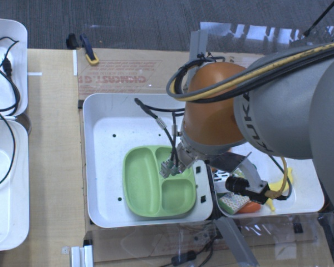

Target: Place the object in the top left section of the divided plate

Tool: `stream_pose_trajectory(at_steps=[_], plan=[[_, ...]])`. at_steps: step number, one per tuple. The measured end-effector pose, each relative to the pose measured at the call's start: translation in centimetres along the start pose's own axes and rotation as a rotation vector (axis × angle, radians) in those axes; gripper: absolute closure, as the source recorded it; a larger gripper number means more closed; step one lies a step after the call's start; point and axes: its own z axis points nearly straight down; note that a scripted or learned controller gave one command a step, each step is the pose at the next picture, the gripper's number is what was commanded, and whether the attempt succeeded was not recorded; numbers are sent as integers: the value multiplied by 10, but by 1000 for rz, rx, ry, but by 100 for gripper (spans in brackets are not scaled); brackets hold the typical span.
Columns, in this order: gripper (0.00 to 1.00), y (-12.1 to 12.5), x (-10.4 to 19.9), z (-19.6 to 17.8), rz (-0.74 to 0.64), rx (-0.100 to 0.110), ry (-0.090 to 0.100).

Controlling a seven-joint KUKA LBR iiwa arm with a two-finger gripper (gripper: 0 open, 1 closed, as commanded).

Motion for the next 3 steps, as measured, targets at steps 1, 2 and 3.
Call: stream_pose_trajectory(at_steps=[1,2,3], plan=[[100,-42,-53,-113,-183,-1,-2],[100,-60,-94,-86,-48,2,1],[100,-39,-97,-120,89,1,-1]])
